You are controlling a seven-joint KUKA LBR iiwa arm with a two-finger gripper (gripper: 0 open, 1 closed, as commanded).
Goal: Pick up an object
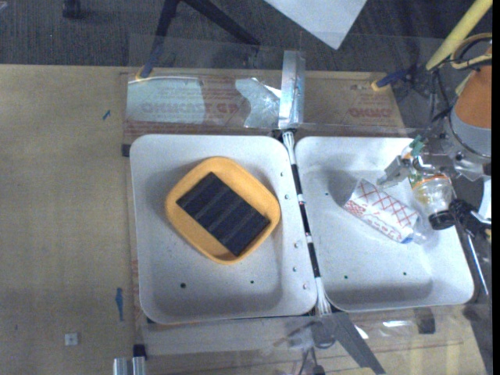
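On the bench, two shallow white bins sit side by side, their inner rims touching along a line of small fasteners. Within the left bin lies a yellow-orange tray-like object, rounded at its corners, turned at a slant and holding a dark ribbed rectangular panel in its middle. It rests toward the upper middle of that bin, apart from every wall.

Over in the right bin, a crumpled white packet with a red crosshatch print lies near the middle right, tilted so that one end points to the upper left and the other to the lower right. Just beside its right end sits a small clear bottle-like item with a yellowish part, too blurred to name with certainty.

From the right the grey arm, its orange band showing at the frame's edge, reaches down above the upper right part of the right bin. Its gripper hangs close above the packet's upper right end and next to the clear item. Whether the pincer is apart, together or clamped on anything cannot be told, since the tips are lost among metal parts and clutter.

Behind the bins a clear plastic sheet and a metal bracket lie along the bench's far edge
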